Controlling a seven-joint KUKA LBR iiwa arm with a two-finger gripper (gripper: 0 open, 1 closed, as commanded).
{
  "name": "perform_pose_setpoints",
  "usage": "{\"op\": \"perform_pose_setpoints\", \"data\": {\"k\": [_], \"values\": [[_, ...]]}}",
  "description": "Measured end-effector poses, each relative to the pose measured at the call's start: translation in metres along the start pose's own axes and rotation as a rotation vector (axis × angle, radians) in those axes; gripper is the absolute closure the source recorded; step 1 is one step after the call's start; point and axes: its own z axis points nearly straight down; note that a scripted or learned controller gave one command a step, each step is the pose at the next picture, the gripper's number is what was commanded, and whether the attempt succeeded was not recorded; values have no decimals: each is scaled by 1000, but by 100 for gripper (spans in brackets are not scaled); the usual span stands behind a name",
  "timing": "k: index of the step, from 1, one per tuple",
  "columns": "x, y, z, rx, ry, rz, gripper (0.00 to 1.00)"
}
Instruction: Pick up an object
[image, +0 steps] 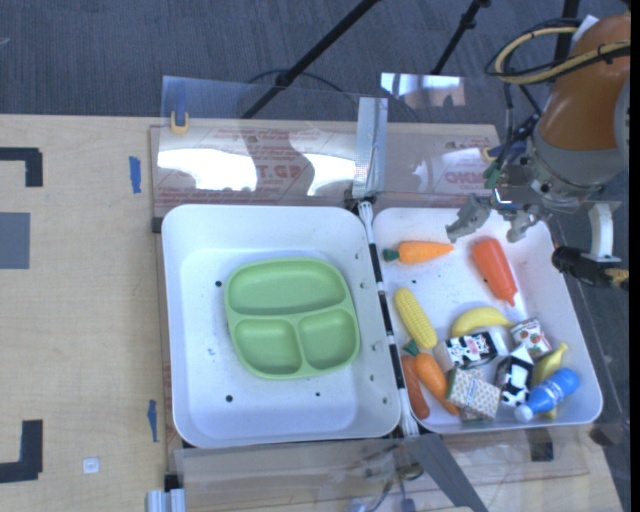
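Currently the gripper (493, 222) hangs over the far edge of the right bin (580, 330), its two fingers spread apart with nothing between them. Directly below the right finger lies an orange carrot-shaped piece (495, 268), tilted, its near end close to that fingertip but not touching as far as can be told. Below and to the left of the left finger, a second carrot (422, 252) with a green stem lies roughly level. Further down from the jaws: a corn cob (415, 317), a banana (479, 320), a black-and-white cow figure (473, 348), another carrot (430, 377), a blue bottle (553, 393), all crowded near the bin's front. Well to the left of the jaws, the left bin (190, 300) bears a green divided plate (291, 318).
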Motion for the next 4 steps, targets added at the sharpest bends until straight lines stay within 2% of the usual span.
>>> {"op": "perform_pose_setpoints", "data": {"k": [1, 2, 3, 4], "values": [[-60, 2, 70, -1, 0, -36, 0], [-103, 22, 142, -9, 7, -112, 0], [-105, 21, 134, -5, 2, -111, 100], [-53, 21, 66, -5, -2, -57, 100]]}}
